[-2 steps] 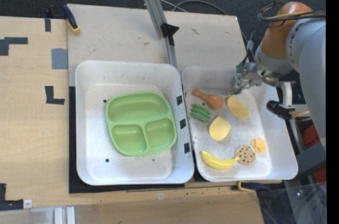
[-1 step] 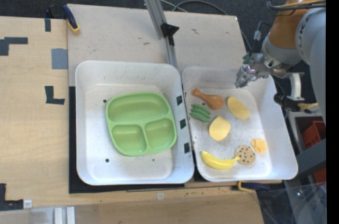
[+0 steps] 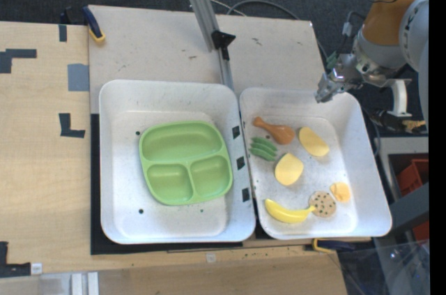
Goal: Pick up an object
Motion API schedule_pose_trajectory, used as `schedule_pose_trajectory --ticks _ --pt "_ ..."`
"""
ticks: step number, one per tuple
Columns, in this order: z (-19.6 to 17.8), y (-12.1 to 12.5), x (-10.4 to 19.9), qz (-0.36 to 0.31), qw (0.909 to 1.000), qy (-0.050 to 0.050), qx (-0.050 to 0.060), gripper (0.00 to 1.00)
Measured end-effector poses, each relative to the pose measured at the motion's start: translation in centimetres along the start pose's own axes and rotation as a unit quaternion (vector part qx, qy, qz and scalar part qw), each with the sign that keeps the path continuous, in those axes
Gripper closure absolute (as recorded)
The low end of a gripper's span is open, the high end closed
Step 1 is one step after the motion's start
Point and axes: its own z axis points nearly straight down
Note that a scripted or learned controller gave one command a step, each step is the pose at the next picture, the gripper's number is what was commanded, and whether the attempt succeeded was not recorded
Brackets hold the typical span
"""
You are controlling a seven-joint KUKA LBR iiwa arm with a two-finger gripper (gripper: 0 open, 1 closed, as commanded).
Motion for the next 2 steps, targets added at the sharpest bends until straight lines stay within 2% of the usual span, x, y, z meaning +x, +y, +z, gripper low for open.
schedule_pose_trajectory --ticks 1,2 --pt "-6.4 0.3 0.4 0.000 1.0000 0.000 -0.001 1.00" --pt "-5.1 -1.4 5.2 -0.001 1.0000 0.001 0.004 1.00"
